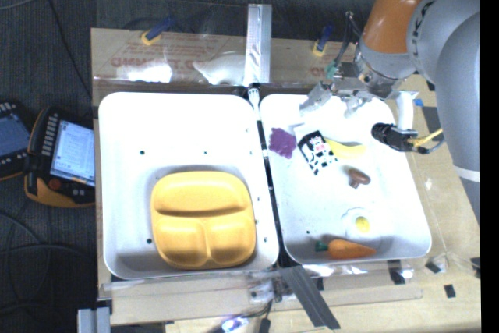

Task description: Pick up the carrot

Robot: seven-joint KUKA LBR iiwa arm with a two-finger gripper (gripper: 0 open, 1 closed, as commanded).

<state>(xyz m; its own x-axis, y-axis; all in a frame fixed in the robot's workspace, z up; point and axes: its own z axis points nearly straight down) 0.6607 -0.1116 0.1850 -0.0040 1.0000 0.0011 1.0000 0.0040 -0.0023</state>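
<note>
Grey arm [456,74] with an orange band [392,12] and black cables.

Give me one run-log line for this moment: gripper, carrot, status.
gripper: at far edge of right bin | carrot: lying by right bin's near wall, untouched | status: not yet picked

Arm [437,19] cut off by the right edge and top edge above the right bin [413,191]. Gripper [337,96] at that bin's far rim, fingers blurred, too small to read. Carrot [349,249] at the bin's near wall, green tip partly lost against the wall. Small brown thing [359,178] mid-bin, kind unclear. Tablet [66,152] well left of the bin, screen unreadable, cut by left edge.
</note>
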